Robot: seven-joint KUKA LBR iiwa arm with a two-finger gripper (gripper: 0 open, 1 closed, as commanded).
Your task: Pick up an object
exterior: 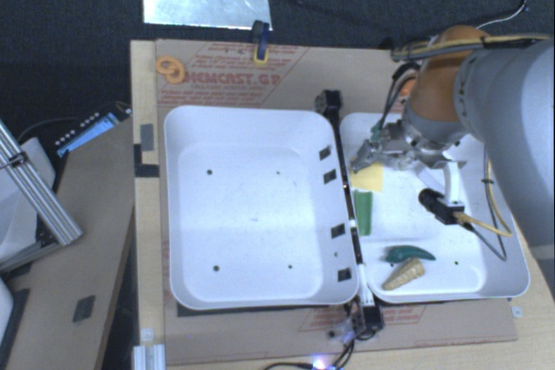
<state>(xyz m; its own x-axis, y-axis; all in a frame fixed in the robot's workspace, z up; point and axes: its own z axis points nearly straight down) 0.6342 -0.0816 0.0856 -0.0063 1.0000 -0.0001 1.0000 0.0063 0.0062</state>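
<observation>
Where the end effector point(366, 159) meets the yellow block point(369, 178), contact seems likely — fingertips indistinct.

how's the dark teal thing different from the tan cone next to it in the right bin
The dark teal piece is smooth-looking and curved, lying roughly level; the tan cone is pale, tapered to a point and lies on a slant. The teal piece sits farther from the bin's near wall than the cone. Both lie loose in the right bin, close together, away from the pincer.
</observation>
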